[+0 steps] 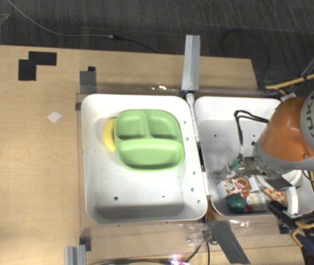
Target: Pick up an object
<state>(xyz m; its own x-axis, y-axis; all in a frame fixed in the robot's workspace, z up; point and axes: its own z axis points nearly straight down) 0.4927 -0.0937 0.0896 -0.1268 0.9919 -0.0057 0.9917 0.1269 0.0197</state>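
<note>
Camera view: I've got the arm (289, 139) coming in from the right, orange band over the right bin (217, 115). The gripper (244, 164) is down low in that bin, near its front half. The wrist blocks my look at it, so I can't say how wide it's set or whether it has anything.

Pickable stuff sits in the right bin's front corner:
- a red and white packet (238, 185) just below the gripper, lying flat
- a dark green round thing (235, 203) right against the packet's front edge, close to the front wall
- a small bottle (259, 199) on its side, just beside the green thing

The left bin (140, 206) holds a green divided tray (148, 138) toward the back. A yellow piece (108, 135) pokes out from under the tray's left edge. Both bins sit side by side on the wooden bench (30, 175).
</note>
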